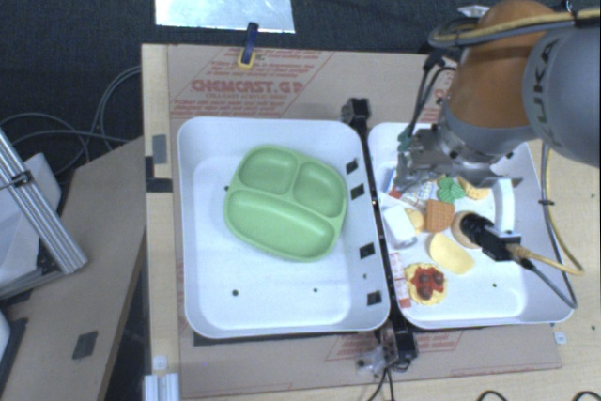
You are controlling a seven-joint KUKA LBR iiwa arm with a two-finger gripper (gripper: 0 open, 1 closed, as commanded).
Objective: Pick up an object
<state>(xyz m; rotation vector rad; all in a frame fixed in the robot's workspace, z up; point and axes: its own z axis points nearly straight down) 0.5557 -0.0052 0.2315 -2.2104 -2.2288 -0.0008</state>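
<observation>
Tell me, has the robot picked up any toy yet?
Not yet, as far as this view shows. The grey two-finger gripper is down inside the right white bin, over the pile of small toy foods. Nothing visibly sits between its fingers. The green three-part plate lies in the left white bin. Grasping and lifting are left.

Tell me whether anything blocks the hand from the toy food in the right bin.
Nothing visible does. The hand hangs low at the left end of the right bin, directly over the cluster of toy food, with no other item between them. Their contact is hidden.
</observation>
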